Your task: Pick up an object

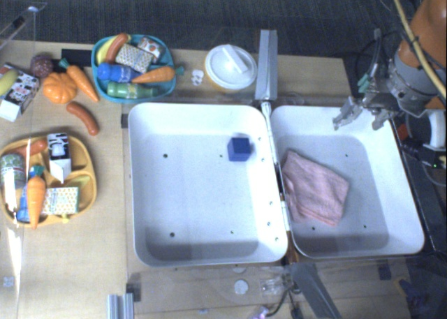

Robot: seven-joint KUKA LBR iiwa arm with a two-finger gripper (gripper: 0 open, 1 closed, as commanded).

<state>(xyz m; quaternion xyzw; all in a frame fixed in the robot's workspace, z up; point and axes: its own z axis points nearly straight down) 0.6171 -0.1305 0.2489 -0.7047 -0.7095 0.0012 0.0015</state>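
Worktop [84, 269]: tan, dark carpet beyond | left bin [195, 241]: blue cube [239, 149] | right bin [377, 234]: pink cloth [314, 188] | tool [361, 115]: released, fingers spread, grasping nothing

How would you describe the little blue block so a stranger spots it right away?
Find the two white bins side by side and take the left bin. Near its upper right part sits a blue block, alone there; the pink cloth lies in the other bin.

Two bins [202, 119] are seen, one blue cube [239, 148], one pink cloth [314, 188], and two toy-filled dishes [87, 192].
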